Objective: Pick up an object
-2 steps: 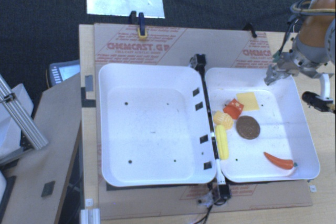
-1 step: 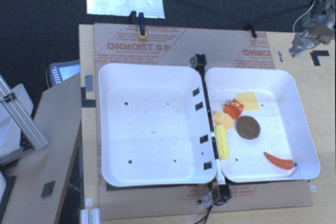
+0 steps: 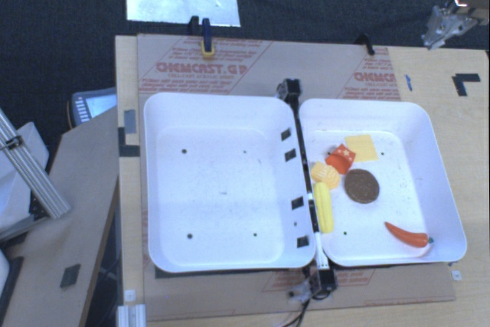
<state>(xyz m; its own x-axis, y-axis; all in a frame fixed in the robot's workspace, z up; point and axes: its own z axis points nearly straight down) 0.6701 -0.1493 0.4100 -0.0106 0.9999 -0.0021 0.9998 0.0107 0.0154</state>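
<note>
The gripper (image 3: 448,25) hangs high, well clear of the bins; finger state cannot be told. The flat brown plastic disc (image 3: 361,186) likely handles light and stiff; grasp across its edges.

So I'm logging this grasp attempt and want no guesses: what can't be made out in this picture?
- Gripper: at the camera view's top right corner, small and blurred, partly cut by the edge; finger state unreadable.
- Small orange-red piece in the right bin: too small to identify.
- Yellow items beside it: touching, boundaries unclear.
</note>
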